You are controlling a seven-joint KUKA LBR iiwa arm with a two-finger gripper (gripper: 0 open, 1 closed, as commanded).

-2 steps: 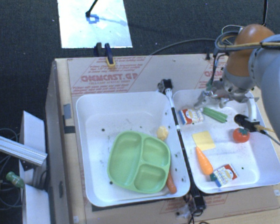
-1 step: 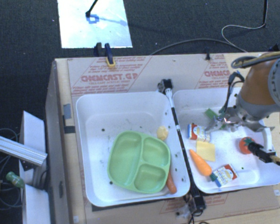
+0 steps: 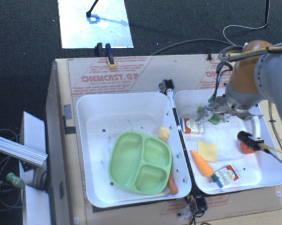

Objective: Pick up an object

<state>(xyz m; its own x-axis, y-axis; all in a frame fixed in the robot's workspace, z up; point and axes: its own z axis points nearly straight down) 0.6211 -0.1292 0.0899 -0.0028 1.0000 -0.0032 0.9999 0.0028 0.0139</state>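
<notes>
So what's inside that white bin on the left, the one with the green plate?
The left white bin holds a green three-compartment plastic plate, a small yellow lump beside it, and an orange carrot-like piece at the plate's lower edge. Whatever lies under the plate is covered.

Bench [image 3: 128, 72] topped with printed brown sheet, two shallow white bins, left bin [image 3: 92, 137], right bin [image 3: 275, 172], touching side by side

light: bright, even | glare: white bins [image 3: 130, 103] washed out | shadows: soft | focus: slightly soft, grainy
</notes>
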